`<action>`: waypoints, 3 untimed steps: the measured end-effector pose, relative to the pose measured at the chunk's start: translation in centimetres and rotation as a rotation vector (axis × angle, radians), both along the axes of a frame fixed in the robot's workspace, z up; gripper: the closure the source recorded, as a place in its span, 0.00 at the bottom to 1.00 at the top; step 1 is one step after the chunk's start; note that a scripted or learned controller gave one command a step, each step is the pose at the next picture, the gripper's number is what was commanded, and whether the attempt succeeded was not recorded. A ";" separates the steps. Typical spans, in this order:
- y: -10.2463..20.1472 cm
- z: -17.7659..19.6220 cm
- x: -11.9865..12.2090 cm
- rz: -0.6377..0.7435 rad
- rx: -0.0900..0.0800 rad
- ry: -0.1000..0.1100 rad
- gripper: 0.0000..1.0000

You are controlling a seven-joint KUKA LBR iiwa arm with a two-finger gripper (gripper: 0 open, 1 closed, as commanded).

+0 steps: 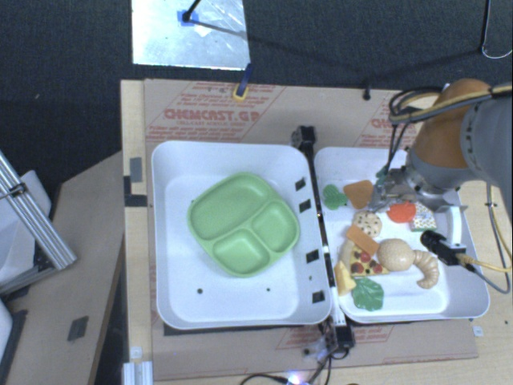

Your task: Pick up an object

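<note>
Divided plate (244, 224) in left bin (172, 239)

Both white bins (232, 155) look like smooth, slightly glossy plastic. The green divided plate (243, 223) is matt plastic. Under the bins lies printed brown cardboard (208, 112). A crinkled, shiny foil-like sheet (189, 21) rests on dark, rough carpet (56, 70).
</note>
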State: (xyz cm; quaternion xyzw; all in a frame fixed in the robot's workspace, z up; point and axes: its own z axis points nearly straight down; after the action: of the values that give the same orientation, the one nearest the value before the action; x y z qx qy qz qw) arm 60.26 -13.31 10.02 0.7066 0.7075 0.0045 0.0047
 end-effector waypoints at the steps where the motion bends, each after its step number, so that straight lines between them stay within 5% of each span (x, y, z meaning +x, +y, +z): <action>1: 0.6 6.0 0.8 0.004 -0.001 0.006 1.00; 3: 0.2 12.6 0.4 0.004 0.000 0.008 1.00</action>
State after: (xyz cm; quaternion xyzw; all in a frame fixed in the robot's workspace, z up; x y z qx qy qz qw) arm 60.69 -13.09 22.59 0.7052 0.7090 0.0014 0.0018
